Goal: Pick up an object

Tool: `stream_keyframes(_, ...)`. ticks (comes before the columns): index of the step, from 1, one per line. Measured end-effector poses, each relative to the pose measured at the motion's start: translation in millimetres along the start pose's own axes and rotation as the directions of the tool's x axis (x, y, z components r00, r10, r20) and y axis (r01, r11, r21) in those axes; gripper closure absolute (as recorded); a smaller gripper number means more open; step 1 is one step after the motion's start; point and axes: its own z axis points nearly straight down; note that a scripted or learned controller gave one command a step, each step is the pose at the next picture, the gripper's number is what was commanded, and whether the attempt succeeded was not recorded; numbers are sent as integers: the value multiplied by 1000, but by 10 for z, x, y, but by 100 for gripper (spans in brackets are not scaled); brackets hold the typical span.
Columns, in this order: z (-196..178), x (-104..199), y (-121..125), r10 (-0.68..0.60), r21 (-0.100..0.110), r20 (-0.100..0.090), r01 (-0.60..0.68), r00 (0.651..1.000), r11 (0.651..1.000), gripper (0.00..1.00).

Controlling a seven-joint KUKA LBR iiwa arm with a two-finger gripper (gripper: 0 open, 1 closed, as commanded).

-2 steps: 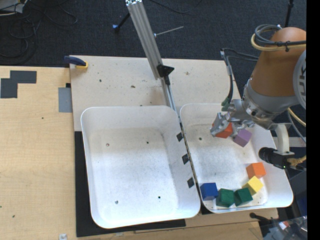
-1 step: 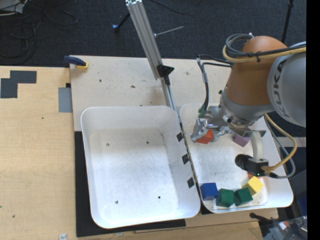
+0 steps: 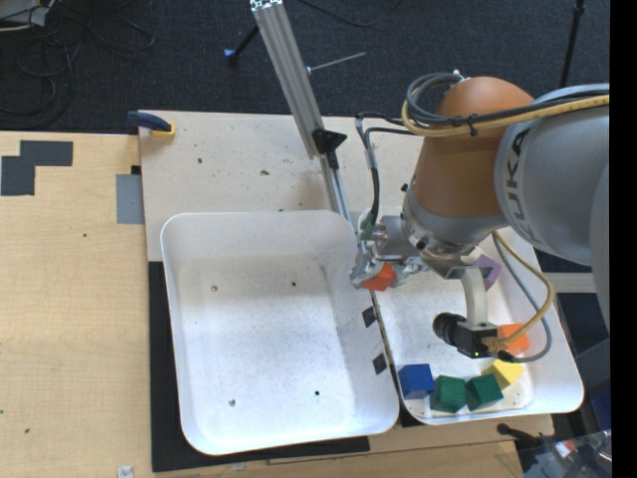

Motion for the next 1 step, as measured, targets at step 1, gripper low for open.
stream_keyframes(1, -15, 532, -122, -1, 1, 0, 1, 1000, 1000, 100)
